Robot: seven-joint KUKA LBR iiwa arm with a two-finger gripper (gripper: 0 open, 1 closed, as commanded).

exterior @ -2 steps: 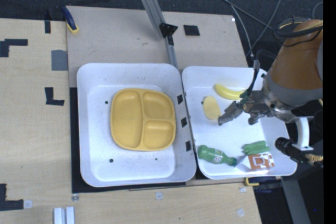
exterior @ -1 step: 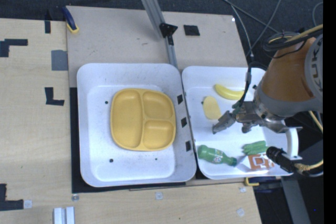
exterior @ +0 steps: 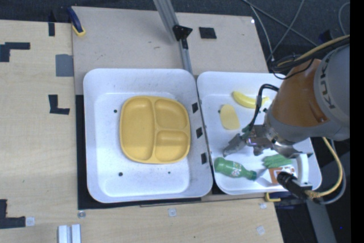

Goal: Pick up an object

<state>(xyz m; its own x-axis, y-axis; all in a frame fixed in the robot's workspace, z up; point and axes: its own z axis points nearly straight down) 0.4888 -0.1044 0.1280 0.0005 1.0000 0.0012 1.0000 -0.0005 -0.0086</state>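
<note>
**Arm parked over the right bin, nothing grabbed**

Going left to right: the left bin [exterior: 96,122] has just a yellow divided tray [exterior: 154,128] sitting flat in the middle. The right bin [exterior: 211,88] has the small stuff: a pale yellow flat piece [exterior: 229,117], a banana [exterior: 245,100] up near the top, and a green bottle [exterior: 234,168] lying on its side near the front edge. The gripper [exterior: 238,143] sits low between the yellow piece and the bottle, fingers spread apart, nothing between them. A green item [exterior: 277,161] lies just right of it, partly under the arm.
</note>
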